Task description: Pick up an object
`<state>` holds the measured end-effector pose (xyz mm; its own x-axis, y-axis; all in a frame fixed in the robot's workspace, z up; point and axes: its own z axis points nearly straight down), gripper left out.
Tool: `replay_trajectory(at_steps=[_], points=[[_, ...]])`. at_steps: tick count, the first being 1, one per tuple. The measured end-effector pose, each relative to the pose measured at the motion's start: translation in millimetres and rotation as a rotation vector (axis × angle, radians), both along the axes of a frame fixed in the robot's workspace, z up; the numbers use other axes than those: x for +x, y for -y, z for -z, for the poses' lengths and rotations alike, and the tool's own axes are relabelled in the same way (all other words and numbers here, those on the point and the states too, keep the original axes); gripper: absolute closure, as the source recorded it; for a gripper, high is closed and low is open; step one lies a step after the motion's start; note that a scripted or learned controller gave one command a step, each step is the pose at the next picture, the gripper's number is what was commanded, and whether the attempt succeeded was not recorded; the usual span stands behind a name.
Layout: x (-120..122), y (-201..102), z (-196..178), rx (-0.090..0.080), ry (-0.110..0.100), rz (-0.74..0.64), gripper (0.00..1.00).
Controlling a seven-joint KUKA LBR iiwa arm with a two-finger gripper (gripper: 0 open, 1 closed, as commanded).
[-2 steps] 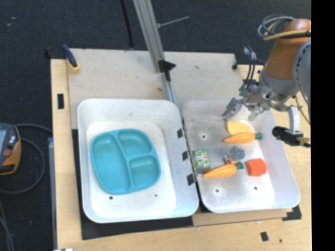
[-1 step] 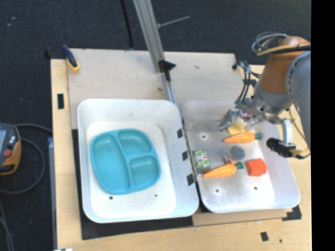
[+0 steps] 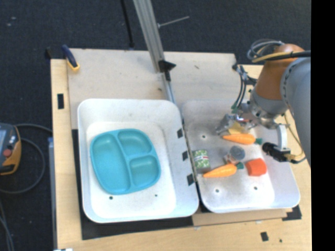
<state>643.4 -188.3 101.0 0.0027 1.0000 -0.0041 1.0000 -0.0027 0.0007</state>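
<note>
My gripper point(image 3: 233, 123) is low over the back of the right bin point(image 3: 282, 192), reaching in from the right. Directly below and touching it in the view lies an orange carrot point(image 3: 239, 138) with a yellowish end. A second carrot point(image 3: 222, 171) with a green tip lies nearer the front. Between the two sits a small grey round object point(image 3: 237, 153). A red-orange block point(image 3: 256, 167) rests to the right, and a green and white packet point(image 3: 200, 159) lies by the bin's left wall.
The left bin point(image 3: 172, 203) holds a teal divided plate point(image 3: 125, 160). A slanted metal pole point(image 3: 152, 35) rises behind the bins. The arm's grey body with its orange band point(image 3: 272, 80) and black cables point(image 3: 280, 153) overhang the right bin's far right side.
</note>
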Motion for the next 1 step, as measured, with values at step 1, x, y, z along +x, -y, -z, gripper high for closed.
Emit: replay_trajectory(at_steps=[1], points=[[1.5,0.9,-13.5,-0.001,0.005,0.0,1.0]])
